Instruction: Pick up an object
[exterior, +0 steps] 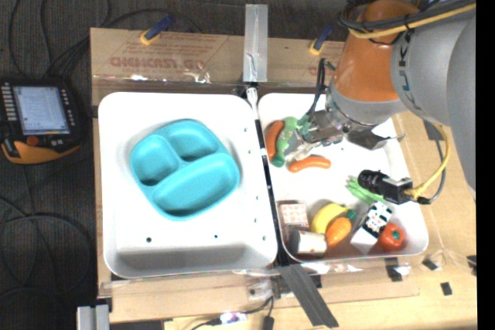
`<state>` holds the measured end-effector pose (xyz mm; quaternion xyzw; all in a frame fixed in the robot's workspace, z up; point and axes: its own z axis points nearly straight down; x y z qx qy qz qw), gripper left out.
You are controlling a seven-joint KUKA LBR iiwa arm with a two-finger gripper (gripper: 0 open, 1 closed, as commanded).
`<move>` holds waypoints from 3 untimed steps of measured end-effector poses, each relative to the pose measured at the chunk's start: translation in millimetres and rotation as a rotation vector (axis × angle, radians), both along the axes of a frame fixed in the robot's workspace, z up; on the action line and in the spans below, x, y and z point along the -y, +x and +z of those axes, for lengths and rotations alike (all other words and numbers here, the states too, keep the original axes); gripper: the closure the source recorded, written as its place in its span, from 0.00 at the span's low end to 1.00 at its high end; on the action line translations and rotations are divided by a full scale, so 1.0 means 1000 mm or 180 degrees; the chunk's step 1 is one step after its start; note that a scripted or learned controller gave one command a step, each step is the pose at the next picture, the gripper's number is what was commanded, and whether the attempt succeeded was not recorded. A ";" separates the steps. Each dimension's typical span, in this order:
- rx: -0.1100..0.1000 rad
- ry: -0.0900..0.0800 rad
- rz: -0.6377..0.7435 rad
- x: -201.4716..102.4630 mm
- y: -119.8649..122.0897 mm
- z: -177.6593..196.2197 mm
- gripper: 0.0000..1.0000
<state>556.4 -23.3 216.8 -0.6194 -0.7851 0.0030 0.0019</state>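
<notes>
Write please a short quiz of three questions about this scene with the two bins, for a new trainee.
1. True or false: the blue divided plate lies in the left bin.
2. The hand hangs over which bin? A) left B) right
3. Fill in: the red tomato sits in the right bin's near-____ corner.

Key: 1 true; 2 B; 3 right.

The bench (116,58), cardboard-topped, bears the left bin (116,243) and right bin (410,239) touching side by side.
</notes>
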 end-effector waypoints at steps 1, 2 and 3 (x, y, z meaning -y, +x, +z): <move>0.0008 -0.0009 -0.0114 0.039 0.051 0.076 1.00; -0.0003 -0.0005 -0.0111 0.040 0.001 0.024 1.00; -0.0022 -0.0013 -0.0107 0.039 0.002 0.029 1.00</move>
